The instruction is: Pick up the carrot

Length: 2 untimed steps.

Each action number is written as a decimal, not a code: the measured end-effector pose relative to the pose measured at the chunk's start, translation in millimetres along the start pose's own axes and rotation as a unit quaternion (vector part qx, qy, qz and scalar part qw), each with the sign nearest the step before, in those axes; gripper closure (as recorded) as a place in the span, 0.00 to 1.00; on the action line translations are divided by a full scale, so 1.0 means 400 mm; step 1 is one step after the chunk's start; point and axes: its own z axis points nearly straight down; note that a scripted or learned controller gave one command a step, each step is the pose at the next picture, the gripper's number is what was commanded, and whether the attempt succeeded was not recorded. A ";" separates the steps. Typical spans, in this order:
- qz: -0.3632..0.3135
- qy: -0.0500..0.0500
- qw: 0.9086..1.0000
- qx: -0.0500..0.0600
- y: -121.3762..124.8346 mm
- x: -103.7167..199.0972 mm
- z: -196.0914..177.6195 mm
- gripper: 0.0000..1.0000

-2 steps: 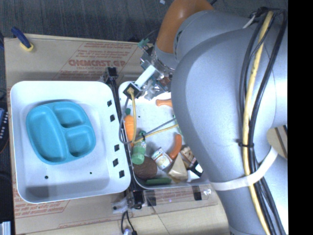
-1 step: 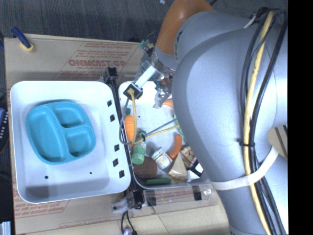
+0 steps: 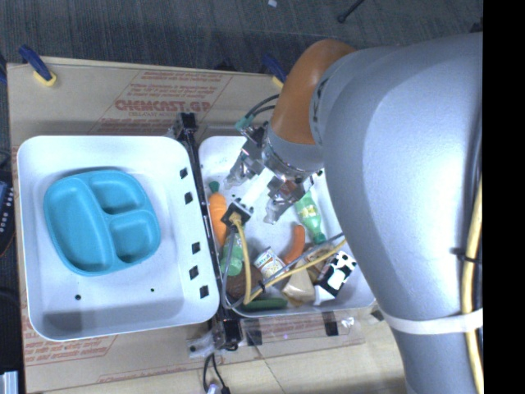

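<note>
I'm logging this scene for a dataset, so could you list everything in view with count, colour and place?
bins: two, white, side by side on the bench
divided tray: one, blue, in the left bin
carrot: one, orange, right bin, against its left wall
green bottle: one, right bin, under the arm
sausage-like piece: one, orange-brown, middle of the right bin
black-and-white toy: one, right bin, lower right
arm: one, grey with orange band, over the right bin
gripper: one, above the right bin, right of the carrot

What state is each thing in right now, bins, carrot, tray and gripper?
carrot: lying in the right bin by its left wall, not gripped.
gripper: low over the right bin, beside the carrot, nothing visibly between its fingers.
blue tray: flat in the left bin, compartments bare.
right bin: cluttered with toy food.
left bin: holds the blue tray.
</note>
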 end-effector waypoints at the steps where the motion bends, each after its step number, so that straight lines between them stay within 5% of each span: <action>1: 0.000 0.000 1.000 0.000 0.000 0.001 -0.001 0.00; 2: 0.000 0.000 1.000 0.000 0.001 0.001 -0.001 0.00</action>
